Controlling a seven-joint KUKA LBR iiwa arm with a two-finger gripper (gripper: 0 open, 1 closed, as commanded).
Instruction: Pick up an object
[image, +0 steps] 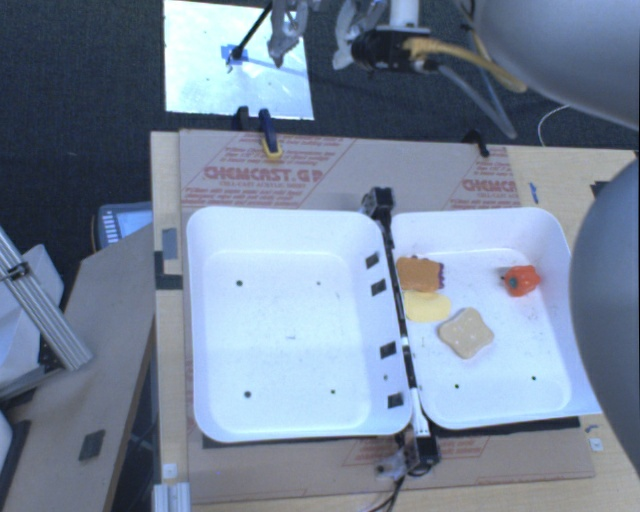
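The right bin (545, 395) holds several toy foods. An orange-brown slice with a purple edge (420, 273) lies by the centre divider, touching a flat yellow piece (427, 307) below it. Just to the lower right lies a tan bread slice (466, 333). A small red-orange pepper (519, 280) sits alone near the bin's right side. My gripper (316, 38) hangs high at the top of the view, beyond the bins' far edge and well away from the foods. Its two fingers (283, 35) stand apart, open, with nothing between them.
The left bin (200, 330) sits beside the right one on a cardboard sheet (330, 170). The grey arm body (608, 300) overlaps the right bin's right edge. A shiny plate (215, 85) and a yellow clamp (270, 145) are at the back left.
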